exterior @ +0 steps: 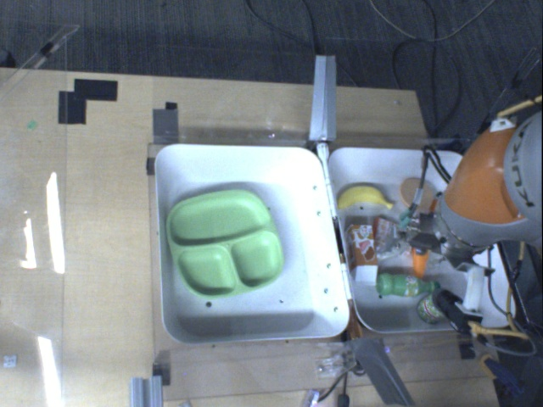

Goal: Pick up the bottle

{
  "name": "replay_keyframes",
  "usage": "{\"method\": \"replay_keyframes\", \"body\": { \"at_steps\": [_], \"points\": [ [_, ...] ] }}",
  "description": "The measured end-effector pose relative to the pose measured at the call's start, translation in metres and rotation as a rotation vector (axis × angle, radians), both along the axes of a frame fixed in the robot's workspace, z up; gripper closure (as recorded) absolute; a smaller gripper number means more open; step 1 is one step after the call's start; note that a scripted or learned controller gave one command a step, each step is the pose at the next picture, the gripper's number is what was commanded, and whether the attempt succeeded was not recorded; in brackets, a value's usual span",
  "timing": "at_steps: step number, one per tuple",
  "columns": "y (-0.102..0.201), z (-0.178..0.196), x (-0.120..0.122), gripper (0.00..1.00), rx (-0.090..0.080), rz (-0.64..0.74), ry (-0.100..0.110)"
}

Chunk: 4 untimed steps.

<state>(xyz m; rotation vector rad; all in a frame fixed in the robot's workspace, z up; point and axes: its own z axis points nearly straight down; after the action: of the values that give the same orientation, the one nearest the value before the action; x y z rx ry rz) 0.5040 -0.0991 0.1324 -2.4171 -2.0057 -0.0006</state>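
A green bottle (407,286) lies on its side near the front of the right bin (373,316), running left to right. My gripper (417,237) hangs over the middle of that bin, just behind the bottle and above a small orange piece (419,264). The arm's orange band (482,181) rises to the right of it. The wrist hides whatever lies directly under the gripper.
The right bin also holds a yellow banana-like thing (365,197), a brown snack packet (363,241), a white card (365,275) and a dark can (431,309) at the front right. The left bin (170,312) holds a green compartment tray (225,241). Cables hang at the right.
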Motion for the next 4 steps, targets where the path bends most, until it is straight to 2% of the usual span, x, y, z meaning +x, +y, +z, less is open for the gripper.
{"method": "replay_keyframes", "body": {
  "at_steps": [1,2,3,4],
  "points": [
    [0.005,-0.023,-0.002,0.0,-0.011,0.068,-0.05],
    [0.004,-0.023,-0.002,0.0,-0.01,0.082,-0.054],
    [-0.002,-0.024,-0.003,0.0,-0.007,-0.008,-0.051],
    [0.002,-0.044,-0.013,0.0,-0.003,-0.213,-0.014]
  ]
}}
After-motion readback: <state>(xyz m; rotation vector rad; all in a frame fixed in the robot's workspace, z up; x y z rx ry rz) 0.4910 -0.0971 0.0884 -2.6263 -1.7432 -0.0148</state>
